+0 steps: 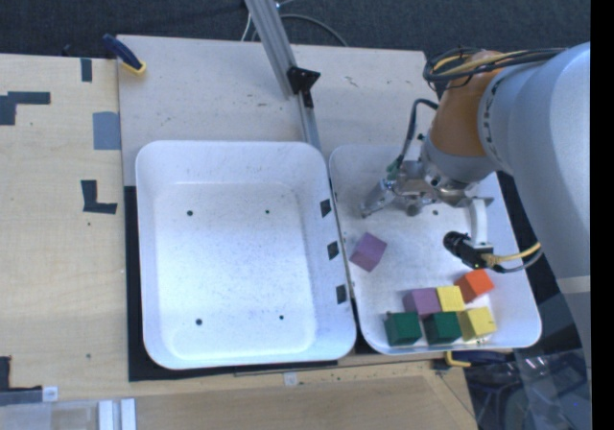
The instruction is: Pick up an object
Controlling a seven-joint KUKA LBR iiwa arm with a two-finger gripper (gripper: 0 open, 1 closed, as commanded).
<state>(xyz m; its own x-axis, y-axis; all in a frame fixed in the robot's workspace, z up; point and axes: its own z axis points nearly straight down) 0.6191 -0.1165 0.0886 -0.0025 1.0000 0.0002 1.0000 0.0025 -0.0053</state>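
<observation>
My gripper (390,206) hangs over the back part of the right bin (518,322), open, with nothing between its fingers. A purple block (368,251) lies alone on the bin floor just in front of it and slightly left, not touching it. Along the bin's front edge sits a tight cluster: a mauve block (420,300), a yellow block (451,298), an orange block (475,284), a green block (403,328), a darker green block (442,326) and a second yellow block (477,322).
The left bin (153,226) stands beside the right one, sharing a raised rim. A slanted metal bar (273,30) runs from the top down to the bins' back edge. A blue and yellow tool (125,54) lies at the bench's far left corner.
</observation>
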